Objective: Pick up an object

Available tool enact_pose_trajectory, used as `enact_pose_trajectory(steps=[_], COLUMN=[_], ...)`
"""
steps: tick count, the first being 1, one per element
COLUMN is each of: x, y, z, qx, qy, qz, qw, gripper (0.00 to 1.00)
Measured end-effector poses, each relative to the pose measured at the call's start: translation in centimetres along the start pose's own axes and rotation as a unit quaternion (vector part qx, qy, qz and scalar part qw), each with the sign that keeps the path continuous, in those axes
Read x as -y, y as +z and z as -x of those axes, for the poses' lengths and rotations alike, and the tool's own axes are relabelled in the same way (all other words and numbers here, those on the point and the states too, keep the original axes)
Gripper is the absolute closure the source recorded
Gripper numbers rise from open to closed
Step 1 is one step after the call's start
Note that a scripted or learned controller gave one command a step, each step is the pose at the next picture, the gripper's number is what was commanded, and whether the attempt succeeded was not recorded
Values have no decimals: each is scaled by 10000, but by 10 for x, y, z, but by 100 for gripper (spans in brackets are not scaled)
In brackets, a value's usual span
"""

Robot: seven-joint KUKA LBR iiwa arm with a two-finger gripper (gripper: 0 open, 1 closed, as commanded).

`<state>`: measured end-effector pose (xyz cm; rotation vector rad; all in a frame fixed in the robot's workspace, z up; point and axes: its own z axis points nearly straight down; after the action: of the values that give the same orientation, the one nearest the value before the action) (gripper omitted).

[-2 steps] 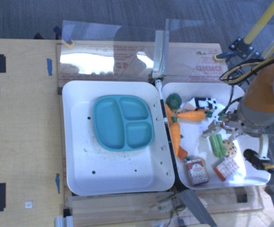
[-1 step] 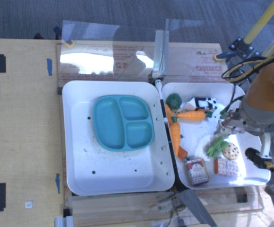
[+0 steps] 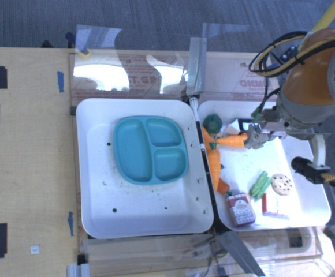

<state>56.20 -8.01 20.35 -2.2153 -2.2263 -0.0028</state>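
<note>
Behind the two bins stands a clear plastic wall with a brown board behind it; red letters are printed there, but they are mirrored and too blurred to read. On the small box (image 3: 242,209) in the right bin there is a label in red and white, and its words are also too small to read.

The left bin (image 3: 92,172) holds one thing, a teal plate (image 3: 151,149) with three compartments, lying flat near the middle of the bin.

The right bin (image 3: 306,203) holds several small things. A dark green round piece (image 3: 212,122) lies at its far left corner. A long carrot (image 3: 214,165) lies along the left wall, pointing toward the near edge. A second carrot (image 3: 230,141) lies across the far part of the bin, with its thick end toward the gripper (image 3: 254,137). Near the middle lies a green pod (image 3: 260,184), and just beside it a round cookie (image 3: 281,184) with dark dots. A flat red and white packet (image 3: 271,205) lies near the near right corner, and the small box stands at the near left corner.

The gripper is low over the far part of the right bin, and its tip is at the thick end of the second carrot. I cannot tell if it touches the carrot, nor how its fingers stand.
</note>
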Motion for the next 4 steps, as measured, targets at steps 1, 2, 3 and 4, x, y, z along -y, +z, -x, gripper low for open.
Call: enact_pose_trajectory(steps=[1, 2, 3, 4], x=[-21, 4, -8, 19], y=[23, -8, -54, -67], z=[-76, -74, -72, -28], qx=[16, 17, 16, 13], qy=[1519, 1043, 619, 293], qz=[-35, -45, -16, -46], qw=[9884, 9945, 9981, 9996], gripper=[100, 100, 100, 100])
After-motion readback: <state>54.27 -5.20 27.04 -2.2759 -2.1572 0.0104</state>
